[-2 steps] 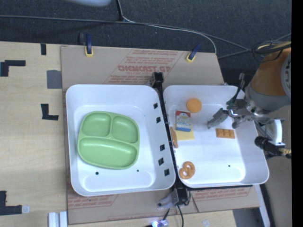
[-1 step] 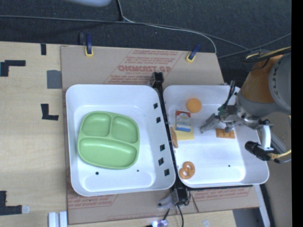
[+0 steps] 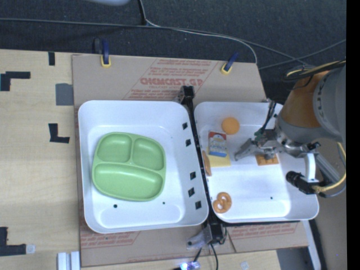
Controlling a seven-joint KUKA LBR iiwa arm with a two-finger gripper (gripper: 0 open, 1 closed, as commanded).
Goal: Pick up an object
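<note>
While the arm (image 3: 315, 103) leans in from three o'clock, its gripper (image 3: 253, 145) hangs low over the right bin (image 3: 247, 207), fingers pointing toward nine o'clock, and whether they are spread or closed I cannot tell from this angle. Nothing shows between them, so no catch yet, folks.

Targets sit close by. At about nine o'clock from the gripper lies a small carton (image 3: 217, 143) resting against a yellow block (image 3: 219, 161). Up at eleven o'clock sits an orange ball (image 3: 230, 125), apart from the carton. Just beside the wrist, at four o'clock, an orange block (image 3: 268, 160) peeks out. Down at seven o'clock, well apart, lies a pretzel (image 3: 222, 202).

The carton looks like the nearest pick: probably light, stiff-sided, slightly slick, best pinched across its narrow width. The ball would likely roll away under an off-centre squeeze. The pretzel seems light and rigid, with loops offering a fair bite.

Over in the left bin (image 3: 90, 122) a green divided plate (image 3: 129, 166) sits undisturbed, far from the action.
</note>
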